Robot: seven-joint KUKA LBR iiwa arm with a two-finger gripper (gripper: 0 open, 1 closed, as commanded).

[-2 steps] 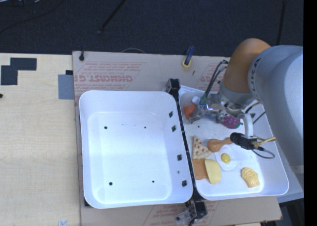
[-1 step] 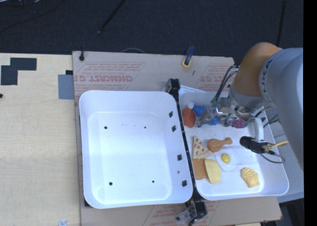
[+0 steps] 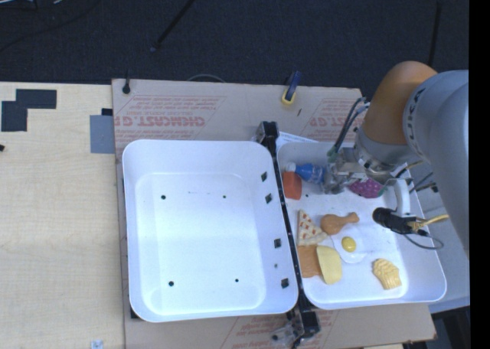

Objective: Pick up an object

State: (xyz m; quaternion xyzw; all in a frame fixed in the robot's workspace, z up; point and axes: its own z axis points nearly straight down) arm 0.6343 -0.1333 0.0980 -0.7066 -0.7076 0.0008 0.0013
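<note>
The right bin [image 3: 429, 282] holds several toy foods. A blue bottle [image 3: 310, 173] and an orange-red piece [image 3: 292, 185] lie at its far left. Purple grapes [image 3: 367, 187] lie at the far right of the bin. Nearer the front are a pizza slice [image 3: 307, 226], a drumstick [image 3: 339, 222], a fried egg [image 3: 350, 246], a yellow wedge [image 3: 330, 264], a brown slice [image 3: 308, 261] and a yellow ridged piece [image 3: 387, 273]. My gripper [image 3: 334, 181] reaches down at the back of this bin, between the blue bottle and the grapes.
The left bin [image 3: 138, 187] stands beside the right one, with a black divider [image 3: 277, 217] where they meet. The grey arm [image 3: 429, 133] comes in over the right bin's far right corner. Cardboard [image 3: 199, 114] lies under both bins.
</note>
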